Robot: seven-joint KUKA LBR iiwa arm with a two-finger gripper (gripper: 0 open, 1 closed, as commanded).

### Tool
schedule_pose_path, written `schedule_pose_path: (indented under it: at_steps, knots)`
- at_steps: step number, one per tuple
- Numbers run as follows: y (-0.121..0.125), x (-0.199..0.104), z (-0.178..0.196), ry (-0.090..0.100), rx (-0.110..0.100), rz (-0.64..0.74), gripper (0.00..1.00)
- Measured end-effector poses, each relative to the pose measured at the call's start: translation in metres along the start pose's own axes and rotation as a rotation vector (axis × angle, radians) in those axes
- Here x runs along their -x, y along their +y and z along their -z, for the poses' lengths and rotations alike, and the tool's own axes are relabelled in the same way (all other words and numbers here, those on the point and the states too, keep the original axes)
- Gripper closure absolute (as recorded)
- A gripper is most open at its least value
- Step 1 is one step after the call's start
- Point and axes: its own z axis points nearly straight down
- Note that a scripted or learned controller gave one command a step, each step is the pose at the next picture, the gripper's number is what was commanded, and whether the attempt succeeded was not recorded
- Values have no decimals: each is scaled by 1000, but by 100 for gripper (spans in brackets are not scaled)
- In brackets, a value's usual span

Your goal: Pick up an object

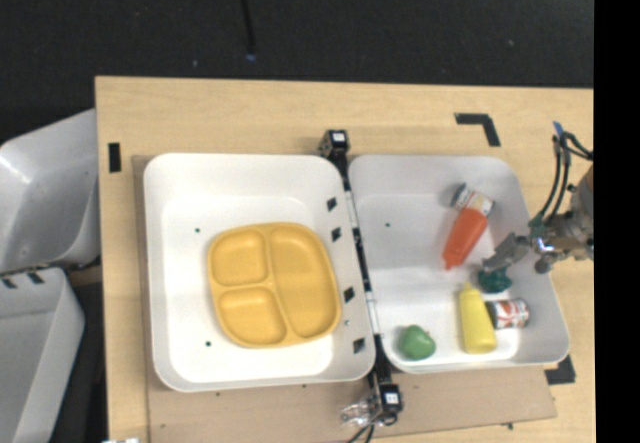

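White moulded plastic forms both shallow bins on the pale wooden desk [250, 116]. The right bin [410, 211] serves as landmark. Inside it, loosely scattered as pick candidates, are noted: an orange carrot-shaped toy with a grey cap [465, 231] near its middle, a yellow plastic bottle [477, 321] and a small red-and-white can [510, 312] at its near edge, a green rounded toy [416, 342] at its near left corner, and a small dark-teal piece [493, 281]. The hand [520, 251] is seen low at the bin's right side, just above the teal piece; whether clenched or released cannot be told. To the left of that bin, a glossy yellow three-compartment plate [273, 283] is seen in the left bin [170, 231].
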Motion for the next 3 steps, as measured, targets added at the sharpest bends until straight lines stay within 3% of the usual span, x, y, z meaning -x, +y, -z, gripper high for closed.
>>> schedule_pose_path:
  at_steps: [2,3]
  knots:
    - [-3,-2,-107,-1,2,-2,0]
    - [-1,-2,-93,-2,9,-6,100]
